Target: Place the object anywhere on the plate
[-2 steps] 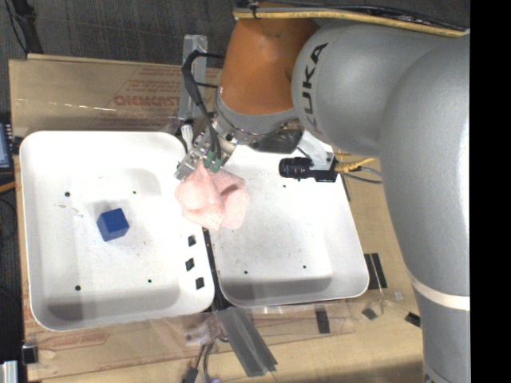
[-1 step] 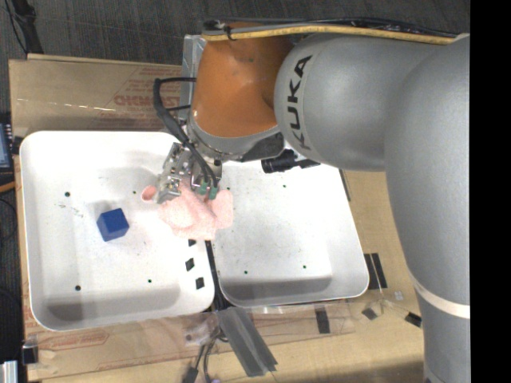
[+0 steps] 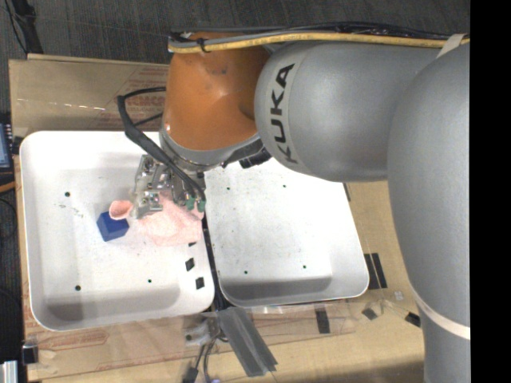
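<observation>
Over left bin (image 3: 48, 238), gripper (image 3: 150, 202) sits by pink plate (image 3: 172, 223) & blue block (image 3: 112, 227); hand state: can't tell; block off plate, placing undone.

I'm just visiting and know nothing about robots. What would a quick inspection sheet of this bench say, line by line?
Surface: two shallow white bins side by side, left bin and right bin, on a brown bench.
Job's things: pink plate lies in the left bin near its right wall; a blue block sits just left of it, beside a small pink piece.
Clutter: nothing seen.
Gripper: gripper hangs over the plate's left edge, near the block; its grip cannot be judged.
Cables: a black cable loops beside the arm's orange band.
Surroundings: dark floor beyond the bench.
</observation>
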`<state>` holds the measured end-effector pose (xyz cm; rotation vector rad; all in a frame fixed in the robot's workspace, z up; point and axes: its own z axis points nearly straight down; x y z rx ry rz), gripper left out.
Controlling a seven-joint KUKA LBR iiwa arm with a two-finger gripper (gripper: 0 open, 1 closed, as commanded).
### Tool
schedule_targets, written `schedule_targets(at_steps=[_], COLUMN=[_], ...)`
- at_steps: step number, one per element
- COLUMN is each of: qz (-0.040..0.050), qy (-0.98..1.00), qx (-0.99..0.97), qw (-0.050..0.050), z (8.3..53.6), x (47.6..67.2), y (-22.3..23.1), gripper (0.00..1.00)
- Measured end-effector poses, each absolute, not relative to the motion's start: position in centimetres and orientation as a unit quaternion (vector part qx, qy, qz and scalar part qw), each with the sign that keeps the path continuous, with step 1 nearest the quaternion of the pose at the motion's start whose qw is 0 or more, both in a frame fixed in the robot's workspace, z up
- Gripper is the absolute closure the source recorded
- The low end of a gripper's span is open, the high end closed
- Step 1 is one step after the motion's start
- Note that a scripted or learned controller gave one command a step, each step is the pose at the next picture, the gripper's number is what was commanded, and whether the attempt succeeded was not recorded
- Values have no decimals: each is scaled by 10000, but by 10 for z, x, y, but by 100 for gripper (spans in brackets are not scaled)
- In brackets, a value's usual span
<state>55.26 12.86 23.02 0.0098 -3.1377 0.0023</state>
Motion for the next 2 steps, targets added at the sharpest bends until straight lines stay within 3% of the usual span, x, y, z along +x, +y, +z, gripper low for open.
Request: schedule_targets(at_steps=[1,2], qz=[6,6], qy=[-10000,-10000], qx=[44,40], qw=[9,6], z=[231,231], x=[520,521], y=[169,169], gripper=[100,0])
